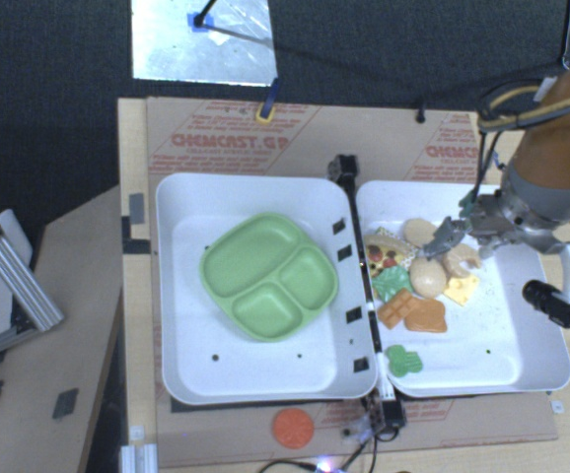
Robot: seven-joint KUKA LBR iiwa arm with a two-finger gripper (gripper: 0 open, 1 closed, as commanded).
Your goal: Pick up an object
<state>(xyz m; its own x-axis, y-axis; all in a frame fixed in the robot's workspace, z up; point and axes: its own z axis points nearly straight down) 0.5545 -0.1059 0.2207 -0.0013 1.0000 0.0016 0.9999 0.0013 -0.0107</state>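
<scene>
1. My likeliest target is the pile of toy food in the right bin, bunched against the divider side: a tan roll at the top, a round beige piece in the middle, a yellow cheese wedge to its right, orange pieces below, and a green leafy piece lying apart nearer the front edge.
2. The gripper sits over the upper right of that pile, near the tan and beige pieces. I cannot tell whether it is spread or pressed together; the wrist hides that, and I see nothing clearly pinched.
3. I judge this as the approach or descent stage, with no grasp confirmed.
4. The next move calls for settling on one piece, since they touch each other and a sloppy close could catch two or push them aside.
5. The left bin holds a green sectioned plate, well apart from the arm.
6. An orange disc lies on the bench in front of the bins.
</scene>
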